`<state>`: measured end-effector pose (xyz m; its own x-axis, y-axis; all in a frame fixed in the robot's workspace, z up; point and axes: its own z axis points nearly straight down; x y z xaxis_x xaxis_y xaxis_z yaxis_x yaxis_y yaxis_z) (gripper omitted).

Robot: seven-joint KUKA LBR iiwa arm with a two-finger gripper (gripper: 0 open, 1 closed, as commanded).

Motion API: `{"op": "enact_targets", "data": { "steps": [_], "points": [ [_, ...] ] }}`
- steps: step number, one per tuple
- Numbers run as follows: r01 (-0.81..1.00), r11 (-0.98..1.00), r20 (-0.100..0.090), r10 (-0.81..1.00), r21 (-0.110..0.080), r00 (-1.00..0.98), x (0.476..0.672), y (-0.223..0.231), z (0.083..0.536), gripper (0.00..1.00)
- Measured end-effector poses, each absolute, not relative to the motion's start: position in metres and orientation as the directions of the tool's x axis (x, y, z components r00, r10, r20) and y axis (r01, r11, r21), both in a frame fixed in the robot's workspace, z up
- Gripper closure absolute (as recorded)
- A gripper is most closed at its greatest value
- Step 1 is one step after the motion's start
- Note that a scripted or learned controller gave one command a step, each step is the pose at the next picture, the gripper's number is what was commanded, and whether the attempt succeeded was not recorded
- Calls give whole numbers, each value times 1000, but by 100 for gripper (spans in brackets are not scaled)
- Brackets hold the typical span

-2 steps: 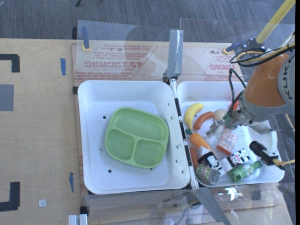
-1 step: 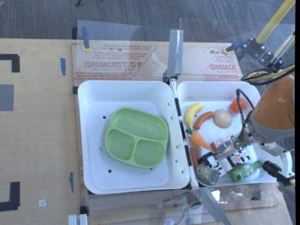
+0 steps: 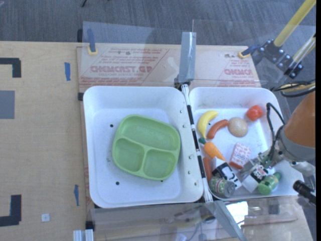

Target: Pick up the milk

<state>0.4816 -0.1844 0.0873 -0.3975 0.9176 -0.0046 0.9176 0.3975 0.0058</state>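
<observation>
Fingers of the gripper (image 3: 257,165) sit low among clutter at the lower right of the frame, and I cannot tell how far apart they stand or whether anything is between them.

At left, the table (image 3: 40,134) is bare wood. The left bin (image 3: 100,185) holds a green divided plate (image 3: 146,147), well apart from the work. The right bin (image 3: 220,95) has a banana (image 3: 205,120), a carrot (image 3: 212,150) and a tomato (image 3: 255,112) spread along its upper part.

The milk (image 3: 225,172), which I take to be the black-and-white carton, lies toppled near the bin's lower edge, touching a can (image 3: 221,186) and just left of the gripper. The arm probably comes in low because the carton lies flat in a crowded corner.
</observation>
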Motion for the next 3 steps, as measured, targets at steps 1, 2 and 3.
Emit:
{"op": "enact_targets", "data": {
  "steps": [1,2,3],
  "points": [
    [918,397,-18,918,27,-396,490,-184,102,100],
    [799,601,-3,799,3,-601,484,-130,173,100],
    [800,599,-8,800,7,-599,486,-130,183,100]
  ]
}}
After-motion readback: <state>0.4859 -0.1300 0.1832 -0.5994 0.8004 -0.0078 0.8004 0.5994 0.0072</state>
